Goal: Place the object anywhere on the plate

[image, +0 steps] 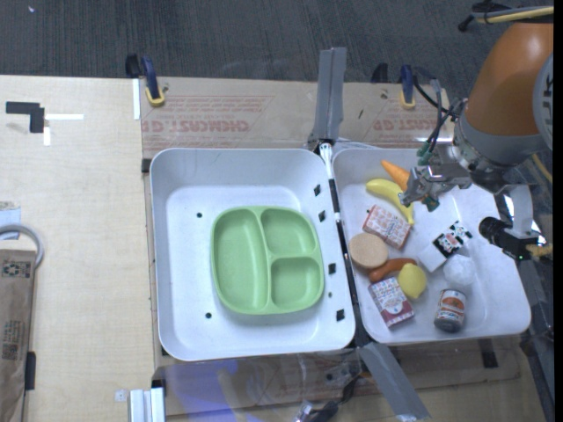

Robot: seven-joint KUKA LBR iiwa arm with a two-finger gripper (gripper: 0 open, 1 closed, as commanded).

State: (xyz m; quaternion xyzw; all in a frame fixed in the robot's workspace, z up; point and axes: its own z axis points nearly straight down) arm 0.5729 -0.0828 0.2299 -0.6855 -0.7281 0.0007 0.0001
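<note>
Arm (506, 86) entered from the upper right of the frame, orange band uppermost, wrist bent down over the upper part of the right bin (515, 319). Gripper (420, 192) hung at the bin's upper middle, just beside the banana (389, 192) and the carrot (396, 174). Whether the claw was open or closed could not be told at this angle, nor whether it had hold of anything.

Plate (266, 258), green with three compartments, lay in the middle of the left bin (176, 236), well apart from the gripper.

Right bin contents, all below the gripper: a small red-and-white box (387, 225); a round tan disc (369, 251) touching a sausage (388, 269); a lemon (413, 280); a second red packet (391, 301); a tin can (449, 310) at lower right; a black-and-white block (445, 244); a pale white lump (459, 273) near it.

The wall between the two bins stood between the gripper and the plate.
</note>
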